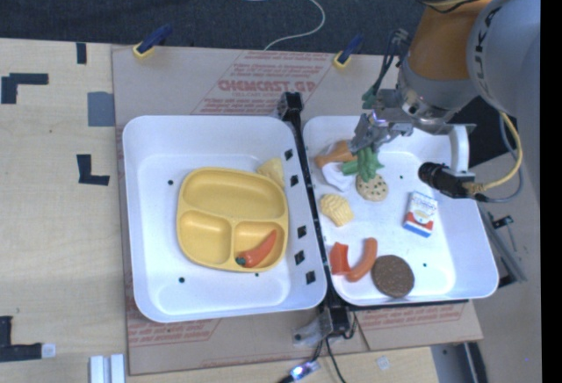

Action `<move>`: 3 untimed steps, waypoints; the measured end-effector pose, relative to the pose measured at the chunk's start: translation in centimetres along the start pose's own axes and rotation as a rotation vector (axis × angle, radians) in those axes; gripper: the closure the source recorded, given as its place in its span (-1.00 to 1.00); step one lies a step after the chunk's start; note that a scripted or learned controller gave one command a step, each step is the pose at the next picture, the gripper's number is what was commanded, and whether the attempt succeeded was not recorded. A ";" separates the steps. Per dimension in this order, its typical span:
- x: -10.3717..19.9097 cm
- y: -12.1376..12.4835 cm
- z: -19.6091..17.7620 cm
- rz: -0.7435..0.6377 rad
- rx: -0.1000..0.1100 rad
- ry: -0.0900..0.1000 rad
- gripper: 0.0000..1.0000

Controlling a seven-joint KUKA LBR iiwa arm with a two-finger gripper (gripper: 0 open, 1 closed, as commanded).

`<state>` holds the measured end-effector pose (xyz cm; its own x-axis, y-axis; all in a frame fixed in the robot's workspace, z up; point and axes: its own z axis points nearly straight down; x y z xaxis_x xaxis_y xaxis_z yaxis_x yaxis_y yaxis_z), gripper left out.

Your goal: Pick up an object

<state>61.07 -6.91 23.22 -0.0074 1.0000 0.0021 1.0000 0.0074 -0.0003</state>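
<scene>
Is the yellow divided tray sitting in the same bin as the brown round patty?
No, the yellow tray lies in the left bin, while the brown patty lies in the right bin.

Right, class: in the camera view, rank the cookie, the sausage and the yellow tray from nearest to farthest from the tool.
1. Cookie, right bin, just below the tool.
2. Sausage, right bin, toward its front edge.
3. Yellow tray, left bin, across the divider.

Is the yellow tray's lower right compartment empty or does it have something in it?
Not empty: a red chili pepper lies in the yellow tray's lower right compartment.
</scene>
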 end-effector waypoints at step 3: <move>12.6 1.2 -0.2 0.004 -0.001 -0.001 1.00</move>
<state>62.22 5.74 23.45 -0.0037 1.0000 0.0007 1.0000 0.0037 0.0003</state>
